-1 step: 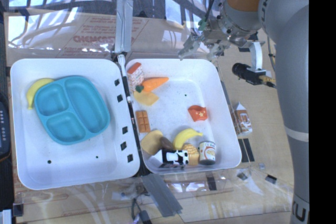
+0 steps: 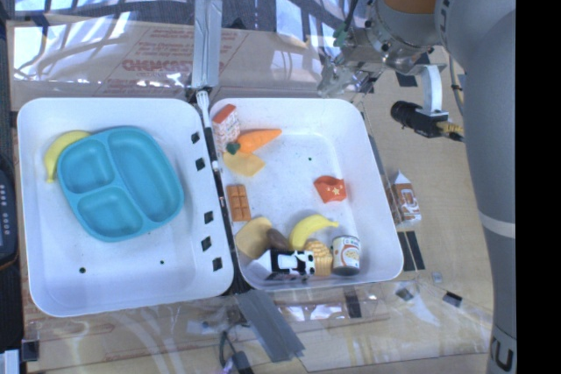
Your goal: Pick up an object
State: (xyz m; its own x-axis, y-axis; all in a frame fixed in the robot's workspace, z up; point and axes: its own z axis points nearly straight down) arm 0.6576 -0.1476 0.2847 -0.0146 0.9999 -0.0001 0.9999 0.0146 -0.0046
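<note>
The right bin [image 2: 372, 153] holds several toy foods: a carrot [image 2: 256, 138], a small milk carton [image 2: 227, 123], a yellow cheese wedge [image 2: 246, 163], a chocolate bar [image 2: 237, 201], a red piece [image 2: 330, 187], a banana [image 2: 310, 229], a can [image 2: 346, 254], a black-and-white cow [image 2: 292, 264] and a bread slice [image 2: 252, 234]. My gripper [image 2: 344, 76] hangs above the bin's far rim, near its back right corner, with nothing seen in it. Its fingers blur against the reflective film behind.
The left bin [image 2: 35, 188] bears a blue divided plate [image 2: 121, 181] with a yellow banana [image 2: 60, 151] tucked at its left edge. A small carton [image 2: 405, 199] lies outside the right bin on the bench. The grey arm [image 2: 478, 57] fills the right side.
</note>
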